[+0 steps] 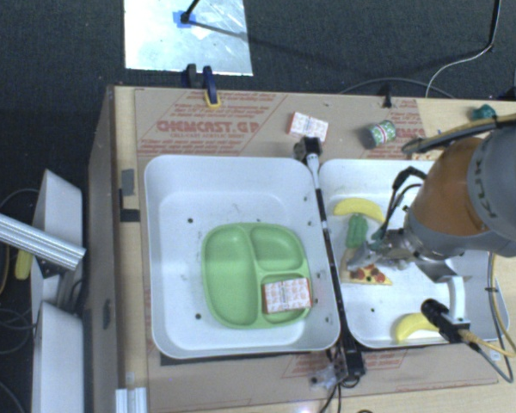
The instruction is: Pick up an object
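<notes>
Dark carpet surrounds the tabletop point(215, 123), which carries two white bins. From the camera view, the left bin point(168, 231) holds a green divided plate point(241, 274) with a small printed packet point(286, 295) on it. The right bin point(361, 334) holds a banana point(359, 206), a green pickle-like piece point(356, 230), a pizza slice point(369, 274) and a second banana point(412, 326). The end effector point(380, 249) sits low beside the green piece and pizza slice; whether it is wide or narrow I cannot tell. This looks like the reach-and-grasp step; next would be closing on one item and lifting.

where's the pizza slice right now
In the camera view, the pizza slice lies in the right bin, near its left wall, just below the green pickle and beside the pincer.
</notes>
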`<state>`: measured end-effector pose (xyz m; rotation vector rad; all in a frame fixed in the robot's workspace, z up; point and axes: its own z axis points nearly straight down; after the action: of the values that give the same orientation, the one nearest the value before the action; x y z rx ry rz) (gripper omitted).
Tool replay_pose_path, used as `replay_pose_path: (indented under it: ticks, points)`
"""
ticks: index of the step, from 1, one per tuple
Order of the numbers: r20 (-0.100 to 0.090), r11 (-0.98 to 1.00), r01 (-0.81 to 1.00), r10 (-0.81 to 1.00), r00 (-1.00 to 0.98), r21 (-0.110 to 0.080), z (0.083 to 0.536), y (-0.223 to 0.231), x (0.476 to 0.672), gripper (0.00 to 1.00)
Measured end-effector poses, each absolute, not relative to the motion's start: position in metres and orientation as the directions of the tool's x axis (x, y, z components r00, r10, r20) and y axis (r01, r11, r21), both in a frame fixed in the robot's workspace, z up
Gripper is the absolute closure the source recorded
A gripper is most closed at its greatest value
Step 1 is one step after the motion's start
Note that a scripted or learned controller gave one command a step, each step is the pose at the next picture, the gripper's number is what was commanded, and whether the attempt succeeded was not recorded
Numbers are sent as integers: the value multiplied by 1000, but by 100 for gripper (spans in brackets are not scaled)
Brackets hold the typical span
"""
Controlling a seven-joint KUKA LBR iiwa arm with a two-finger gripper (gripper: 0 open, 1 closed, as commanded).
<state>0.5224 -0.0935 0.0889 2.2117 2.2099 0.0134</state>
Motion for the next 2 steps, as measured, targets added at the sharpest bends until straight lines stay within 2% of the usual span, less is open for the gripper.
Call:
replay_pose_path:
  ticks: [2]
  points:
    - [-2,1,1000,1000,-1,10,88,-90,528,0]
